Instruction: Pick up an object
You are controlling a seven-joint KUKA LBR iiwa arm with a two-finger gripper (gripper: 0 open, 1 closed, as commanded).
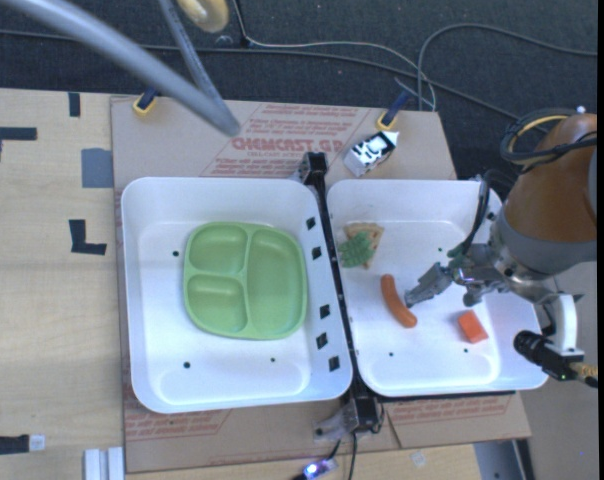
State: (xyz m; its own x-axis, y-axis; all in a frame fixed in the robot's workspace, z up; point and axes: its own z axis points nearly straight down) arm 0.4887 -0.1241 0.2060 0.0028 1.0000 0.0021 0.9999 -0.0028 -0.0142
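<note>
Claw [422,290] sits low in the right bin [422,373], dark fingers pointing left; can't tell if released or clenched, nothing seen betw. them. Just left of it, tip nearly touching: orange-red sausage-shaped piece [398,301], smooth, rounded ends, long axis running upper-left to lower-right. Small orange-red block [471,326], chunky, lies below-right of claw, apart from it. Further up-left, near divider: tan slice w/ green leafy bit [360,245], flat, rough-edged. Left bin [162,368] carries pale green plastic tray [246,279], three compartments, rounded corners. Both bins glossy white, on cardboard over wood bench [32,298].
</note>
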